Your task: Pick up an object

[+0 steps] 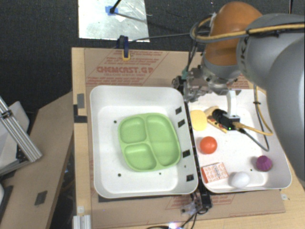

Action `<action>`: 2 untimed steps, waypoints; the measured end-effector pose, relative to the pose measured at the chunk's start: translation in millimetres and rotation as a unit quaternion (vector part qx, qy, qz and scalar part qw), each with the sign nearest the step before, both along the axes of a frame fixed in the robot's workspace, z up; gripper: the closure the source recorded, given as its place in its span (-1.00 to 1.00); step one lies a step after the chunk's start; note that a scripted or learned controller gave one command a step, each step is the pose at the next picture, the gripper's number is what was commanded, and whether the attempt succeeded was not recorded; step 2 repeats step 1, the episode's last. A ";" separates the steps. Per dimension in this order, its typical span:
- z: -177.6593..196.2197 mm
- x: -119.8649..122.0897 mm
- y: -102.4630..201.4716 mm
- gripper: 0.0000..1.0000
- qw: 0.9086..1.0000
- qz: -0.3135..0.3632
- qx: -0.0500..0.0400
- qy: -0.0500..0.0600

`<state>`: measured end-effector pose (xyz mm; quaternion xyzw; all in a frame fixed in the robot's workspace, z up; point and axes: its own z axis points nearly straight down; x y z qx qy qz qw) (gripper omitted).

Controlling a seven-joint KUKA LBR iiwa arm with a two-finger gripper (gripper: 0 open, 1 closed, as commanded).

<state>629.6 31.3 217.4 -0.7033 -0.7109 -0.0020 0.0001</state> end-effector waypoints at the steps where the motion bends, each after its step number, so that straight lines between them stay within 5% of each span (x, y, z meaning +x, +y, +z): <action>1: 11.5 -8.1 58.8 1.00 1.000 0.000 0.000 0.000; 2: 11.5 -8.1 58.8 1.00 1.000 0.000 0.000 0.000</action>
